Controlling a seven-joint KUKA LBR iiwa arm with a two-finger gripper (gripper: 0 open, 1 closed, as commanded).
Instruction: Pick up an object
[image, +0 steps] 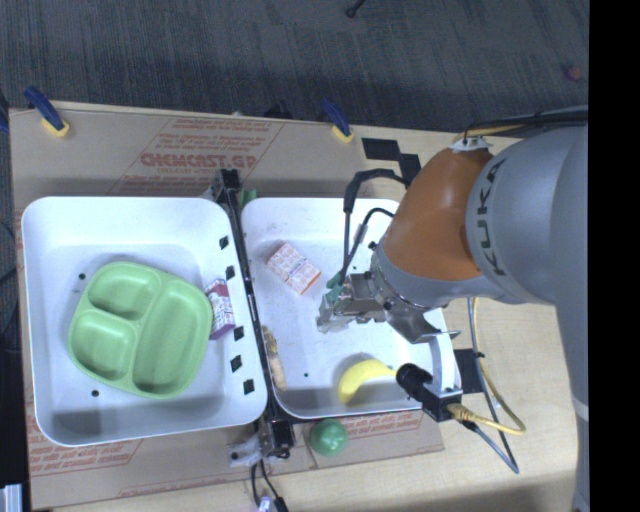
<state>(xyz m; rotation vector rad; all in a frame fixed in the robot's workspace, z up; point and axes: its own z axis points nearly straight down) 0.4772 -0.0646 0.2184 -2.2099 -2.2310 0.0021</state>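
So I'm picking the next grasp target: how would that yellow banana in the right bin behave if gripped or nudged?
The banana looks smooth and glossy, so it may slip between fingers. Its curved shape would probably rock or pivot when pushed. It lies near the right bin's front wall, which may crowd a grasp.

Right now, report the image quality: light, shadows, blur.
Camera view: even, soft light; the arm casts a faint shadow on the right bin; the green plate is crisp with a soft shadow beneath; the gripper looks slightly soft and cluttered; the banana is sharp.
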